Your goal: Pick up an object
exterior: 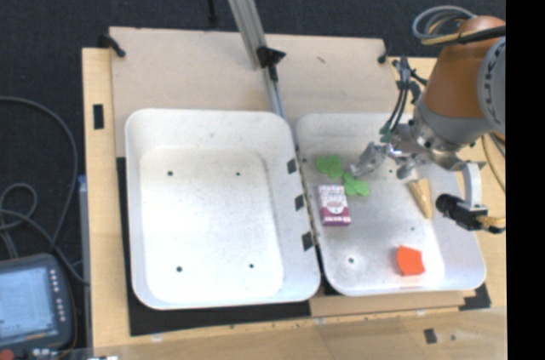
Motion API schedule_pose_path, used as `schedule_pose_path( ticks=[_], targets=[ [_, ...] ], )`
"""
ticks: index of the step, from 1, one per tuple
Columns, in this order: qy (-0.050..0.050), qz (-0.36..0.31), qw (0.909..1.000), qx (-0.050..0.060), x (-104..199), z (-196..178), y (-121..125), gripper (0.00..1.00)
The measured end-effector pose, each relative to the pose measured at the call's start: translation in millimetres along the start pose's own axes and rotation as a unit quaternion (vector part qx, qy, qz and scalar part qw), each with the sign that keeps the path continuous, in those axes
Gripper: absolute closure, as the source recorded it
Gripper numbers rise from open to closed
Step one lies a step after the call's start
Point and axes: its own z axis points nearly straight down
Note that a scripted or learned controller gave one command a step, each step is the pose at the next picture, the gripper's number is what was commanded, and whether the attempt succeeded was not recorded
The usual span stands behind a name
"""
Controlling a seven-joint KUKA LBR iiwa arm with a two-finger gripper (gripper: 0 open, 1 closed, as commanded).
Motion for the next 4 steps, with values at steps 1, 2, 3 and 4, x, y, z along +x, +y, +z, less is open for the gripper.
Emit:
schedule_pose_path(
  ticks=[1,2,3,4],
  targets=[
    [0.0,0.001,1.0,0.0,4.0,61.9,0.0,0.0],
    [0.001,0.005,1.0,-0.005,3.0,47.3,2.6,1.0],
    [0.0,0.001,1.0,-0.006,-5.8,0.6,4.2,1.0],
    [-0.001,-0.002,1.0,-0.007,-3.9,-63.8,3.1,1.0]
  ],
)
